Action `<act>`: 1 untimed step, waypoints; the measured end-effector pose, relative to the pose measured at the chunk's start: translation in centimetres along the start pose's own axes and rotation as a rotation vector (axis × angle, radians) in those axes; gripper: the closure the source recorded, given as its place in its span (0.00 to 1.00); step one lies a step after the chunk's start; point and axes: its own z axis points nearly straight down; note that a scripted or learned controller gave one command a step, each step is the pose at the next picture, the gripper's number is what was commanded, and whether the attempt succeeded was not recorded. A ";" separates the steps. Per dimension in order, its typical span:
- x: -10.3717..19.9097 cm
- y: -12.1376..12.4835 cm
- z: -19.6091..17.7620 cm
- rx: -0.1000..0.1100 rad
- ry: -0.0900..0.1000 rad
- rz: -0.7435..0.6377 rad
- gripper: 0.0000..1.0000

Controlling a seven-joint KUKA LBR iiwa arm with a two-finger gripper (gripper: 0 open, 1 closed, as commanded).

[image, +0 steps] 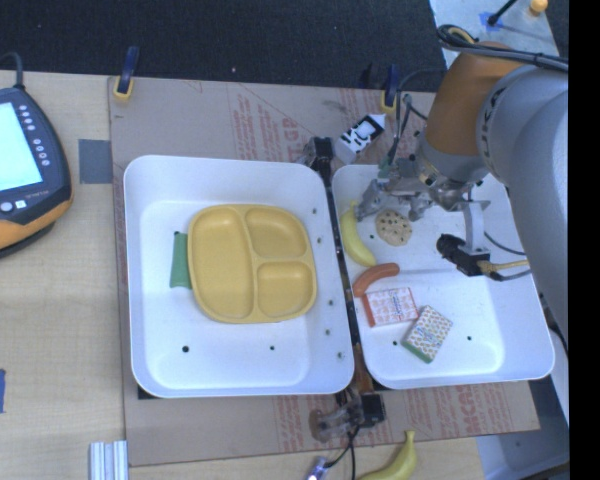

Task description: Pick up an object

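Hovering above a cookie [393, 229] in the right bin [500, 353], the end effector [398, 200] spreads open fingers, empty; next likely descending and closing.

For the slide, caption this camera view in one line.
Arm's tool poised over a cookie in the right bin; yellow divided tray in the left bin.

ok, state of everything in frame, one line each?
gripper: low in the right bin, over the cookie; nothing seen held
cookie: flat on the bin floor
banana: lying by the right bin's left wall
sausage: lying flat, beside the banana's end
red packet: flat
green box: flat, near the packet
yellow tray: upright in the left bin, compartments bare
green item: partly under the tray
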 end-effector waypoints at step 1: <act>-0.4 -9.6 0.7 0.003 -0.001 -0.002 0.00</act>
